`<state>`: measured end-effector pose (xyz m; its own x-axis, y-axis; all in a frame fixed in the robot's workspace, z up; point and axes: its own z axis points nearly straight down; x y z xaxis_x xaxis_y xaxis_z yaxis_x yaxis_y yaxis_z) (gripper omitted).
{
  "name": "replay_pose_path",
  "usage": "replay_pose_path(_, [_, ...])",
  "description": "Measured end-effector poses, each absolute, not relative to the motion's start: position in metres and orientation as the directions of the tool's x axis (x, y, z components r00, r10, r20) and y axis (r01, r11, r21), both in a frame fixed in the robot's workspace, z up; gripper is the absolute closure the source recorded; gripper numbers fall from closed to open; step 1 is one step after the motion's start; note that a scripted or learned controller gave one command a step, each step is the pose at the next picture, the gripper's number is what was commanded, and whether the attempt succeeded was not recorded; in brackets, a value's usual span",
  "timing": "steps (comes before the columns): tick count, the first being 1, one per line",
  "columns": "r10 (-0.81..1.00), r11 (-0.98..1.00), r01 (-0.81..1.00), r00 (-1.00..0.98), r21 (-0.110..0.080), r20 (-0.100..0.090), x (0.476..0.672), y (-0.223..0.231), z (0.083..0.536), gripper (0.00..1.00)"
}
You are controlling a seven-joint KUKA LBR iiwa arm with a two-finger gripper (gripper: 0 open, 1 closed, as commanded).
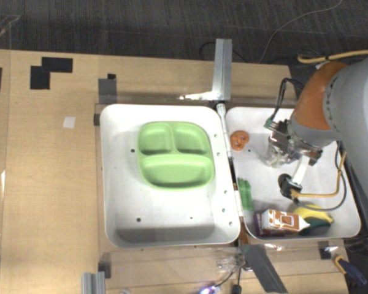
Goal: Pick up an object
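My gripper [276,158] hangs over the upper middle of the right bin [349,225], below the orange-banded wrist. A small orange round object [238,140] lies just left of it, near the bin's left wall. A green object [244,195] lies along that wall lower down. At the bin's front edge sit a brown carton [281,222] and a yellow banana-like object [313,214], with something dark green [321,226] beside them. I see nothing held in the gripper.
The left bin [119,219] holds a green divided plate [175,154]. A yellow cable [322,196] with a black end loops from the arm over the right bin. A metal bracket [222,72] stands behind the bins.
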<state>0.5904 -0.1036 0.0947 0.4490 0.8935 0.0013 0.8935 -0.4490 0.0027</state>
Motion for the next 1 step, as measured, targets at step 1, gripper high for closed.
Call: replay_pose_path(1, [0.906,-0.423,0.906,0.423,0.005,0.002,0.6201,-0.0879,0.3578,1.0])
